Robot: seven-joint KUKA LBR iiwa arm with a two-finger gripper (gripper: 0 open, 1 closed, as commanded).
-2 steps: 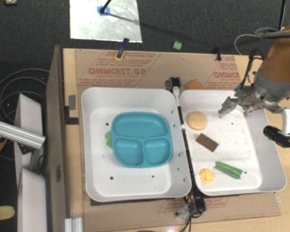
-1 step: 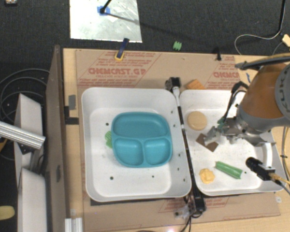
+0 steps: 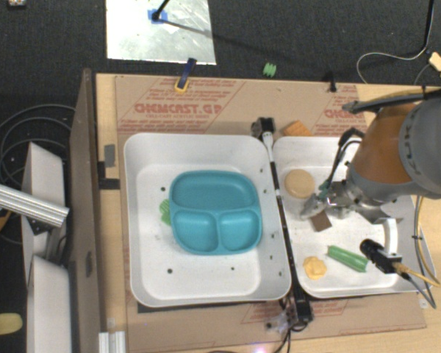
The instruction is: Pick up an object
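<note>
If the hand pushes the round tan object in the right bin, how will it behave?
The round tan object looks like a flat disc lying on its face, so it would probably slide, not roll. It seems small and likely light. Being near the bin's left wall, it may stop there.

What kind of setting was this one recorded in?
Probably a robotics lab bench: two shallow white bins on a cardboard-covered surface, a grey arm with an orange band, loose black cables on dark carpet.
</note>
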